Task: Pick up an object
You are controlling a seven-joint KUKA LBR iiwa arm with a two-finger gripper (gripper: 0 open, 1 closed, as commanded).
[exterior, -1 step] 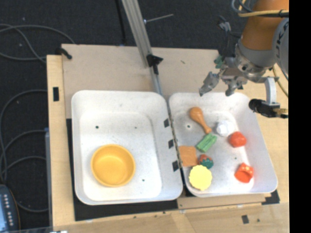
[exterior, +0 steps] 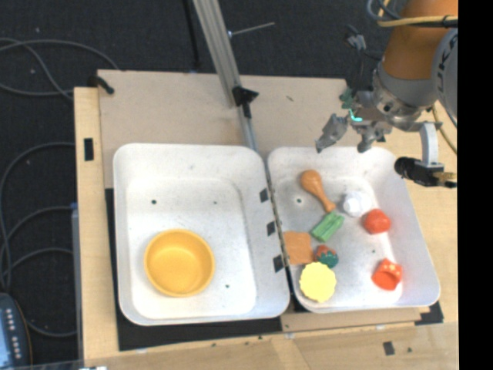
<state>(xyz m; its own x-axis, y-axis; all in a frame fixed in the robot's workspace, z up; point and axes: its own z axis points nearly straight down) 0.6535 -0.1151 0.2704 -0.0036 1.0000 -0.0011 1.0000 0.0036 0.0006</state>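
Observation:
My gripper (exterior: 348, 136) hangs open above the far edge of the right bin (exterior: 416, 230), nothing between its fingers (exterior: 331, 133). Below it in that bin lie a tan drumstick-shaped toy (exterior: 317, 188), a small white object (exterior: 354, 203), a green block (exterior: 327, 227), a red tomato-like ball (exterior: 376, 221), another red toy (exterior: 387, 274), an orange-brown square (exterior: 297, 247), a small red-and-green piece (exterior: 326, 255) and a yellow disc (exterior: 317, 282). The drumstick toy is the nearest to the gripper.
The left bin (exterior: 192, 183) holds a yellow bowl (exterior: 179, 262) at its near left. A slanted metal pole (exterior: 219, 48) rises from the back of the bench between the bins. Black clips (exterior: 271, 226) sit along the bins' shared edge.

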